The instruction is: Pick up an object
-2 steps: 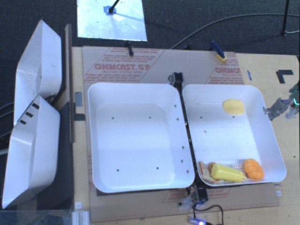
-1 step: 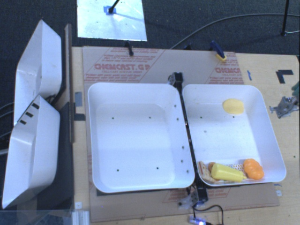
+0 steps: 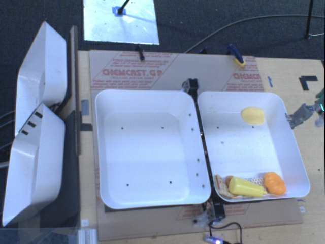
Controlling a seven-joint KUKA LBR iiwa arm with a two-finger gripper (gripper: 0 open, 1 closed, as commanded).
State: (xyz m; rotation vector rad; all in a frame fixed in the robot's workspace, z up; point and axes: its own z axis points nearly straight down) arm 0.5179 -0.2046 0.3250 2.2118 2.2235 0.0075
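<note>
On the far left, two spare white tubs point(image 3: 35, 136) lie tipped on their sides beside the desk point(image 3: 284, 75). A square metal plate point(image 3: 122, 14) sits on the dark floor above them.

The left bin point(image 3: 104, 151) is a shallow white tray with rounded corners and a few small dark dots on its floor. It sits flush against the right bin point(image 3: 294, 151), a dark seam running between the two. Both rest on a sheet printed with red lettering.

In the right bin, a pale yellow lemon point(image 3: 252, 115), rounded and slightly oval, lies alone near the upper wall. Along the lower wall a cluster lies packed together: a tan cracker point(image 3: 221, 184) at the left, a yellow banana-like piece point(image 3: 245, 187) lying lengthwise beside it, a pale speckled item point(image 3: 256, 180) just behind, and a round orange point(image 3: 274, 183) at the right end, touching the yellow piece.

A blue-and-yellow clamp point(image 3: 236, 55) sits on the desk above the right bin.

The pincer point(image 3: 300, 114) shows at the right edge, just outside the right bin's rim, level with the lemon but apart from it. Whether it is wide or narrow, I cannot tell; nothing is seen in it.
</note>
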